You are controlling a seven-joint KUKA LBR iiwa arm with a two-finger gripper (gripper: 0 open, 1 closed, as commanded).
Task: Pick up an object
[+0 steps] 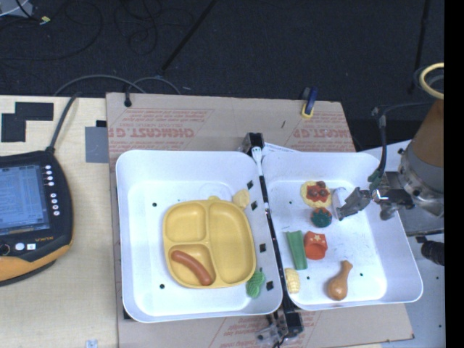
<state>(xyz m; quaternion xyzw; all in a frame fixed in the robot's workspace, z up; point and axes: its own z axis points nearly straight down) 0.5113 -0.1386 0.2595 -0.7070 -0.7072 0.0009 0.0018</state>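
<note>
The gripper [346,203] hangs low in the right bin [395,281], fingers apart and holding nothing. The pizza toy [316,192] lies just at its nine o'clock; no pick is made yet.

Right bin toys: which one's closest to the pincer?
The dark green ball, just left of the pincer and below the pizza toy. The red pepper, green stick and drumstick lie farther toward the front.

bench [43,281], cardboard sheet [217,122] on it bearing two white bins [145,172], pendant [29,216] at left
</note>
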